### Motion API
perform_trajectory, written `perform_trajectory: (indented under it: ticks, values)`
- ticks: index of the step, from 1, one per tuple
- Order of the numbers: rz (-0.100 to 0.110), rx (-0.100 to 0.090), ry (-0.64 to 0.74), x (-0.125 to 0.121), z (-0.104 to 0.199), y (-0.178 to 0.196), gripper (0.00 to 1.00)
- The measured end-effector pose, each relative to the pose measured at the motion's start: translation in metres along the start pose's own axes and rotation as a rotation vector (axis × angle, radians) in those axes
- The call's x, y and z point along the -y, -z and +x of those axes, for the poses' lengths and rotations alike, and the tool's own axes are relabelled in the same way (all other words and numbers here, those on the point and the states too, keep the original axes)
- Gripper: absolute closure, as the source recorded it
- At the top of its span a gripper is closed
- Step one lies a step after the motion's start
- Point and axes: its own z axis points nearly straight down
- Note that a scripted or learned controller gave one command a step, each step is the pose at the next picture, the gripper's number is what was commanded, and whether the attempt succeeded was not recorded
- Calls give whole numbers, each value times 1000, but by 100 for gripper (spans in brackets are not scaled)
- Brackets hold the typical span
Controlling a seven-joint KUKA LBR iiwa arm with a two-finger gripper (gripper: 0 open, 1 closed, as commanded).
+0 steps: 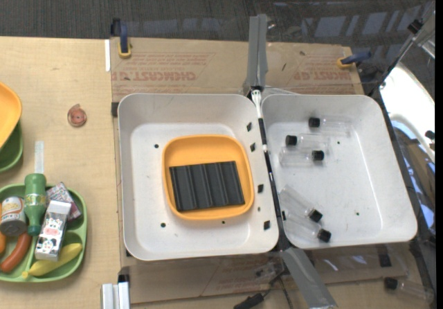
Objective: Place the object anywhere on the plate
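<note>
Two shallow white plastic bins sit side by side on a brown cardboard sheet (180, 68). In the left bin (138, 231), a rounded-square orange plate (208, 145) with a smooth, glossy rim sits near the middle. A dark grey ribbed slab (208, 186), rectangular and flat with lengthwise grooves, lies flat on the plate, filling most of its lower half and tilted slightly against the plate's edges.

The right bin (387, 162) holds several clear plastic tubes with small black caps. One (325, 122) is near the far edge, one (304, 156) is mid-left, and one (299, 205) is toward the near left corner.

Claw state: cannot tell.

To the left is a pale wood desk (55, 72). At its near left corner is a green sectioned tray (73, 259) with toy food and a green bottle (34, 200). A small pink round disc (77, 116) lies alone further back.
</note>
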Motion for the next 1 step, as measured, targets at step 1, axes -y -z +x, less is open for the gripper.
perform_trajectory:
  ticks: [1]
  values:
    - [0,0,1,0,0,0,0]
